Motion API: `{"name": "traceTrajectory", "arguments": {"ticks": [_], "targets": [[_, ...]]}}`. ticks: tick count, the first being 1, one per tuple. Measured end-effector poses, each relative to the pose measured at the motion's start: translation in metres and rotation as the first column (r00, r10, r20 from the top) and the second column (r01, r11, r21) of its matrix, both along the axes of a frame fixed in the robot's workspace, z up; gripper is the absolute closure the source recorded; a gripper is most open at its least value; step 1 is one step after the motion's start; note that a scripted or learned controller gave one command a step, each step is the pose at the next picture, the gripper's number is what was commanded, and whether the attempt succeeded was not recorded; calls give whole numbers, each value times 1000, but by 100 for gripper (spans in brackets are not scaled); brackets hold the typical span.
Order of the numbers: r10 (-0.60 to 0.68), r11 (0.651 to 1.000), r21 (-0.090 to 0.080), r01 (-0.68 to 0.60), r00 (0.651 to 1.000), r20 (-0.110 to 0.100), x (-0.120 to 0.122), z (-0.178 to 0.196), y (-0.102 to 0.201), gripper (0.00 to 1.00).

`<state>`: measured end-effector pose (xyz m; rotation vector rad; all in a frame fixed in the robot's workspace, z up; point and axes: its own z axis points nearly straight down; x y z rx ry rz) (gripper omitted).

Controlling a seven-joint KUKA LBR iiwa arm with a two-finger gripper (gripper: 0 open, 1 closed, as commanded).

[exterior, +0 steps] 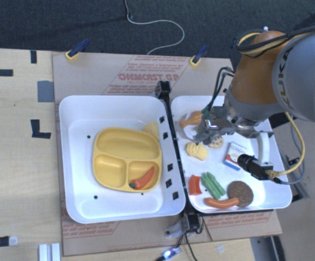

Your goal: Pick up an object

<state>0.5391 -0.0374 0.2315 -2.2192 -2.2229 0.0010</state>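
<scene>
- nearest the lens, along the front wall of the right bin (279, 203), a sausage-like orange piece (221, 203) is seen, touching a round brown patty (240, 192).
- just behind these, a green bean-like piece (213, 184) is laid at a slant, with a small red piece (194, 185) close on its left.
- a pale yellow ridged piece (197, 150) is found near the middle of that bin, just below the hand (205, 135).
- the hand is lowered into the back part of the right bin, over a small tan cookie-like piece (217, 142); whether its tips are apart or together cannot be told, and nothing can be seen held in it.
- an orange-and-white piece (190, 119) is partly hidden behind the hand, near the divider.
- a small white, blue and red packet (234, 155) is lying to the right of the hand.
- the grey arm with its orange band (258, 69) is stretched in from the right.
- in the left bin (73, 156) a yellow divided tray (125, 156) is resting, and a red pepper (143, 179) is lying in its front right compartment.
- a pale yellow piece (152, 128) is tucked behind the tray's far right corner.
- both bins are set on a cardboard sheet (141, 78) on the worktop (13, 162).
</scene>
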Motion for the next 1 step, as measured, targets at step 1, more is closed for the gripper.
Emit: {"name": "traceTrajectory", "arguments": {"ticks": [1], "targets": [[-1,1000,0,1,1000,-4,-12,-15,9,100]]}}
